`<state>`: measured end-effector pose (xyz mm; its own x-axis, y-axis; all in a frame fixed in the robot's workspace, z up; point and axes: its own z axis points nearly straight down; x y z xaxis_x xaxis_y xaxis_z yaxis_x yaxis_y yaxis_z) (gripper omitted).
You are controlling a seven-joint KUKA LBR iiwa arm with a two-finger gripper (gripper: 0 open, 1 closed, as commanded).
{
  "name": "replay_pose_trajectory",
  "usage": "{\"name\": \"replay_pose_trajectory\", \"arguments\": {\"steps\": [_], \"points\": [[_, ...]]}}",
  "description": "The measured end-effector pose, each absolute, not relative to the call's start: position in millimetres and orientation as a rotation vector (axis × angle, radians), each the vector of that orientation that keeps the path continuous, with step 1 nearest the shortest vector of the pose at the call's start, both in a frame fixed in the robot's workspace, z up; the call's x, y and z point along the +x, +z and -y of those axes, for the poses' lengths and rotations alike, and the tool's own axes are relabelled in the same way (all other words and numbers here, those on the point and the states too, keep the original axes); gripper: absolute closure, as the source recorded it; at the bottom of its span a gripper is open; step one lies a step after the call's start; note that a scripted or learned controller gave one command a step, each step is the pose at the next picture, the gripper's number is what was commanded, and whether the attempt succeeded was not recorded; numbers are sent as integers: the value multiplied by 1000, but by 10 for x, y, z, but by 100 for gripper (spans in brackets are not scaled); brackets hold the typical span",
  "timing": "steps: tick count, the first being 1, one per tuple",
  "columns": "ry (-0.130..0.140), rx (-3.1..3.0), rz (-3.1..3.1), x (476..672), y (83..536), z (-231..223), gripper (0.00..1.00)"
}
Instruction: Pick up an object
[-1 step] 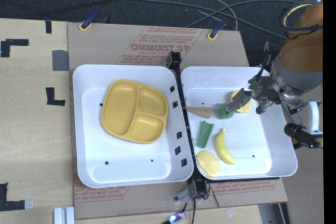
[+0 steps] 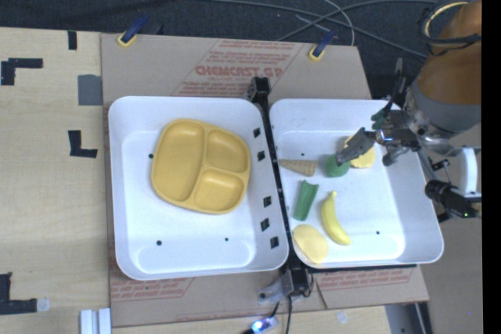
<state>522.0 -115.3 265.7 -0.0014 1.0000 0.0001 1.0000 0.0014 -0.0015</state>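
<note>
Grey gripper (image 2: 362, 143) above right bin (image 2: 407, 242)

Right bin (image 2: 407, 242) crowded left-centre — cone (image 2: 299, 166), green piece (image 2: 305, 199), banana (image 2: 334, 220); far-right floor open. Left bin (image 2: 125, 192) — yellow plate (image 2: 200, 166) blocks middle.

A banana (image 2: 335, 220), green pepper (image 2: 305, 199), cone (image 2: 298, 166) and pale yellow lump (image 2: 311, 243) lie apart in the right bin (image 2: 407, 246).
</note>
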Motion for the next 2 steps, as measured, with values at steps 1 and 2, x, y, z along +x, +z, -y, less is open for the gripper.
{"name": "replay_pose_trajectory", "arguments": {"steps": [1, 2], "points": [[8, -2217, 2218, 5141, 2038, 1151, 0], [8, -2216, 2217, 5171, 1401, 1132, 0]]}}
